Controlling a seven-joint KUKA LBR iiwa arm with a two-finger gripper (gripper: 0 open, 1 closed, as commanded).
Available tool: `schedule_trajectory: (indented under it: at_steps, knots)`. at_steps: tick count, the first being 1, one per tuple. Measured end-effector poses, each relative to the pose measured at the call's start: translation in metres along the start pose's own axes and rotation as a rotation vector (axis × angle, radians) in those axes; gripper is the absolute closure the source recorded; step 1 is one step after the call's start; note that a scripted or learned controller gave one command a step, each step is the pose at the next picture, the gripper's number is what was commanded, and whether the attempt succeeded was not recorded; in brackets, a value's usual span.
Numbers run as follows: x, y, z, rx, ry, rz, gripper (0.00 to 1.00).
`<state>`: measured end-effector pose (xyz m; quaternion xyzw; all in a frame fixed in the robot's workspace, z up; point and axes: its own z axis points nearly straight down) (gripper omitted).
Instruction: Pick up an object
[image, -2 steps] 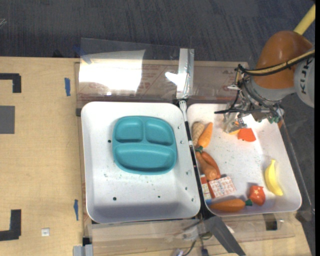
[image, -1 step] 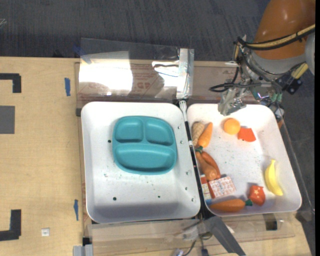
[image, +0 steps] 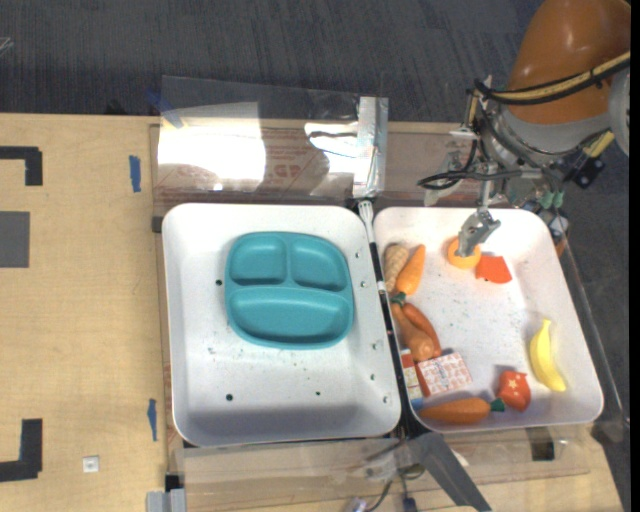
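Right bin (image: 575, 300), banana (image: 545, 355), tomato (image: 514, 390), carrot (image: 410, 270)

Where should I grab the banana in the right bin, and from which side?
Grip the banana across its narrow middle, coming straight down from above. It lies flat, its length running roughly along the right bin's wall; there seems little room on the wall side, so set the fingers carefully.

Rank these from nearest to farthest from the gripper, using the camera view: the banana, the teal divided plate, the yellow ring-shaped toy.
1. Yellow ring-shaped toy, right bin, just beneath the gripper.
2. Banana, right bin's right edge.
3. Teal divided plate, left bin.
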<state>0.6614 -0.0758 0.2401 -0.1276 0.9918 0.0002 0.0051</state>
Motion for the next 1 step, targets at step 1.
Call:
schedule_trajectory:
  at_steps: [1]
  knots:
    - [0.0267, -0.0278, 0.14, 0.003, -0.005, 0.03, 0.0]
